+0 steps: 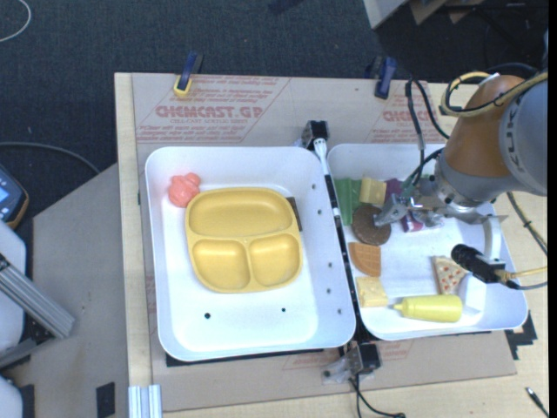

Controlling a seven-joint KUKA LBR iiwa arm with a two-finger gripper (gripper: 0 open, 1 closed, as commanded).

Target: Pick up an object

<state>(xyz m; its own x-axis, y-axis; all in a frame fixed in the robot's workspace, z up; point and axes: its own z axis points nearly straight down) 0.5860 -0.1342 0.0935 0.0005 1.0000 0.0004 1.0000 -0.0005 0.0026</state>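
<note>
My gripper hangs low over the upper middle of the right bin, the arm reaching in from the right. Just left of it lies a round brown cookie. A small purple piece sits right under the gripper, partly hidden by it. Behind the cookie are a pale yellow block and a green piece against the bin's left wall. I see nothing clearly held.
Nearer the front of the right bin lie a brown bread slice, a pale cheese piece, a yellow mustard bottle and a pizza slice. The left bin holds a yellow divided plate and a pink toy.
</note>
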